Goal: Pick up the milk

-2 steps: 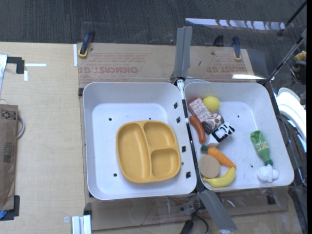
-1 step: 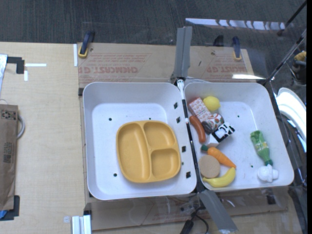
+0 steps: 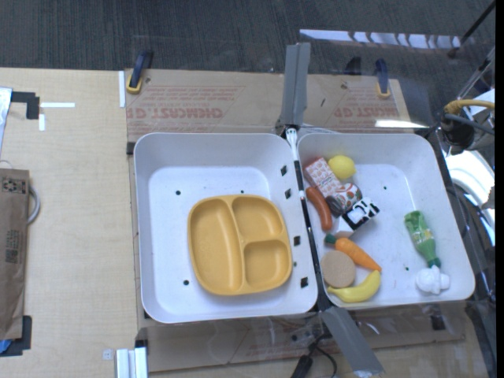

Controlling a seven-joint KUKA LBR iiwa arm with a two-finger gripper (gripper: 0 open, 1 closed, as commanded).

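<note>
Toward the left wall of the right bin [image 3: 409,144], the milk carton [image 3: 361,213], black-and-white patterned, lies touching a dark can [image 3: 344,198], beside a hot dog [image 3: 319,208] and above a carrot [image 3: 356,253]. Left bin [image 3: 157,211] holds a yellow divided plate [image 3: 240,243]. Pincer state: cannot tell.

The milk [image 3: 361,213] is a small black-and-white carton; one end goes under the dark thing [image 3: 343,199] next to it, and its print is too small to read. I cannot tell what this dark thing is. Left of the milk, the top of the sausage [image 3: 318,207] is behind the red box [image 3: 323,176]. Below the milk, the round biscuit [image 3: 339,270] covers part of the banana [image 3: 356,288]. Far left of the milk, the picture edge cuts the brown paper bag [image 3: 14,250].
</note>
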